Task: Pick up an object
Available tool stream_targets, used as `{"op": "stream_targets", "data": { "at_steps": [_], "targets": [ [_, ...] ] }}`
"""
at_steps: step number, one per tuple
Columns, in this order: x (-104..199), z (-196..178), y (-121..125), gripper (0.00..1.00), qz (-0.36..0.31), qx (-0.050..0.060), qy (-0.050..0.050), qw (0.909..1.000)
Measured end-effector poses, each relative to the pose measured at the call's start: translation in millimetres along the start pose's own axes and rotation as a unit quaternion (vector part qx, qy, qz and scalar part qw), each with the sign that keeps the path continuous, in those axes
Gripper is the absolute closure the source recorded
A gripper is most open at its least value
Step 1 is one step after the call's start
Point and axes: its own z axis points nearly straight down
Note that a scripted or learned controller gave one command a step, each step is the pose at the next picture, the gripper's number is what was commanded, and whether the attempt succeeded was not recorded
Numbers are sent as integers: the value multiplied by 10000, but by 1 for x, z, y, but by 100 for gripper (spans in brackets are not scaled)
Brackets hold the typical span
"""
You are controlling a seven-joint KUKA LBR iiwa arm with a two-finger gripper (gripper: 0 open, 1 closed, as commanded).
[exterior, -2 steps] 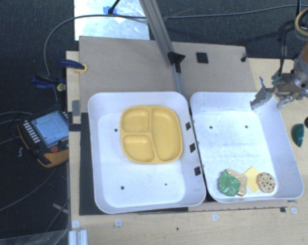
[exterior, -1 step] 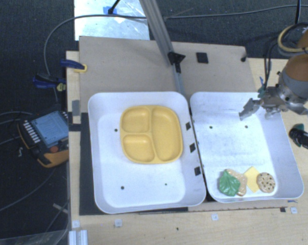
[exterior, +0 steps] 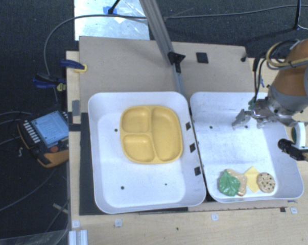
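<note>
Fingers: the gripper [exterior: 244, 118] hangs in the right bin's [exterior: 220, 137] upper part; fingers look spread, pinching nothing.
Objects: green leaf [exterior: 227, 184], cookie [exterior: 266, 182] and yellow wedge [exterior: 252, 177] cluster at lower right.
Bearing: they lie straight down-frame, well apart.

No legible text, label or number on anything here.

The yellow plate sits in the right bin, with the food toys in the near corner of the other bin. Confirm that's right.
Not quite. The camera view shows the yellow plate in the left bin, not the right one. The food toys lie in the near corner of the other bin, the right bin, as you said.
</note>
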Motion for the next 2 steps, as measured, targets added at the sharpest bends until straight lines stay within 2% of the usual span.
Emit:
{"op": "stream_targets", "data": {
  "at_steps": [1,2],
  "targets": [
    [0,51,1,0,3,-13,-1,10000],
    [0,37,2,100,3,-47,-9,10000]
  ]
}}
